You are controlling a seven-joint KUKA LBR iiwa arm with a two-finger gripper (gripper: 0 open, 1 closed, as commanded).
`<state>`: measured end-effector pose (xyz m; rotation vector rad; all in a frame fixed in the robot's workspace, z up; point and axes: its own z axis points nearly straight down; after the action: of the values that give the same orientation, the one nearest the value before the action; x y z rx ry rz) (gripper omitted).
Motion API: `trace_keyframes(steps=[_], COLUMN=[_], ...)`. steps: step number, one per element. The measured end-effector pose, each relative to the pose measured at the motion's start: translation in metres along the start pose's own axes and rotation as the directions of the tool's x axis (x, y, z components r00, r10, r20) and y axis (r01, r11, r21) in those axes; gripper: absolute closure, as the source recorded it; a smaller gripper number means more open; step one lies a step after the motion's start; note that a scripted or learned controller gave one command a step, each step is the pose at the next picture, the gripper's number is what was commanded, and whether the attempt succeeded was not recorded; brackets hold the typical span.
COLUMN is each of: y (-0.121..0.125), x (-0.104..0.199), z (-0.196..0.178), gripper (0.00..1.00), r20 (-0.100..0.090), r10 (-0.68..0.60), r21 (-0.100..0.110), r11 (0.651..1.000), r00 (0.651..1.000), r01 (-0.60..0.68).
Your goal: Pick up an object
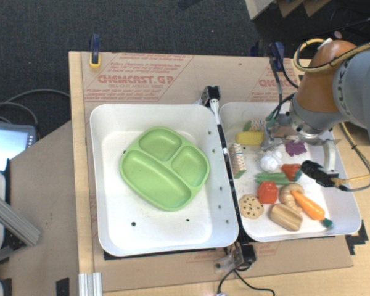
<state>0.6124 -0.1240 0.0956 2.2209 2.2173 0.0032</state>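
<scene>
While the right bin point(348, 224) lies crowded with toy food, any descent risks a miss, since neighbours touch and could jam a finger or get dragged along. Nearest the front edge sit a bread roll point(285, 217), a chocolate-chip cookie point(251, 206) and a carrot point(310, 206), whose long axis runs diagonally, green tip toward the front right corner. Behind them lie a tomato point(267, 192) and a white ball point(271, 162), then purple grapes point(295, 147) and a yellow piece point(249, 138) near the back. The tool point(282, 133) hangs over that back cluster; how its fingers stand I cannot tell. In the left bin point(105, 227), a green divided plate point(164, 168) lies apart
</scene>
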Motion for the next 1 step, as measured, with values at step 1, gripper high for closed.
trace_keyframes(steps=[1], y=[-0.0003], x=[0.0], z=[0.0007], gripper=[0.0], r20=[0.0], r10=[0.0], r21=[0.001], r11=[1.0], r00=[1.0], r01=[0.0])
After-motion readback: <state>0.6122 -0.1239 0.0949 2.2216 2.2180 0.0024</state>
